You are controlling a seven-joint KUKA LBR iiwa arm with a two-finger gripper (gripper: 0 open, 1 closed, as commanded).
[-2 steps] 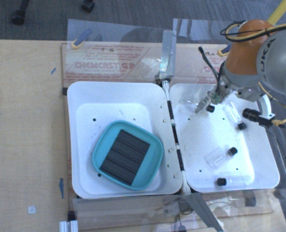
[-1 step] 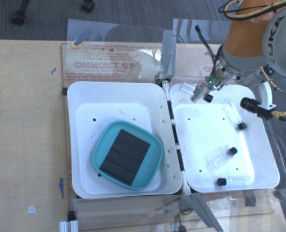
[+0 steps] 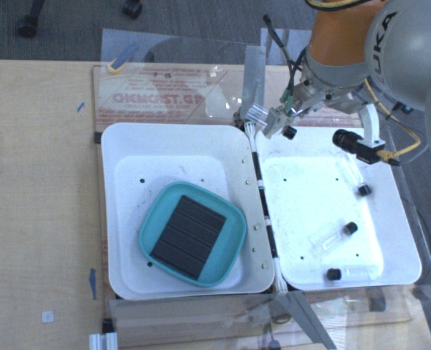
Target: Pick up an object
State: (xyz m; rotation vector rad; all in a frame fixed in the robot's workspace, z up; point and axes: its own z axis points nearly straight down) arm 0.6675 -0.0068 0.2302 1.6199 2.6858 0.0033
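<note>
The light wooden counter (image 3: 33,195) carries two shallow white bins side by side. The left white bin (image 3: 120,152) holds a teal rounded-square plastic tray (image 3: 230,232), lying toward the bin's near right, with a dark ribbed rectangular pad (image 3: 189,237) resting inside it at a tilt. Behind the bins lies a clear plastic sheet with red lettering (image 3: 157,97). The right white bin (image 3: 397,261) holds several small items: a clear plastic vial with a black cap (image 3: 333,237) near its middle, long axis running from near left to far right with the cap at the far right end; a second clear vial with a black cap (image 3: 355,181) farther back toward the right wall; and a small black cap (image 3: 334,274) by the near wall. The gripper (image 3: 277,122), on the grey arm with the orange band, sits above the far left corner of the right bin, close to the divider between the bins. Whether its fingers are spread or pressed together cannot be determined; nothing is visibly held between them. The candidate objects lie to the near right of the gripper, well apart from it, so the coming move probably requires travel toward the near right, then alignment across a vial's long axis.
</note>
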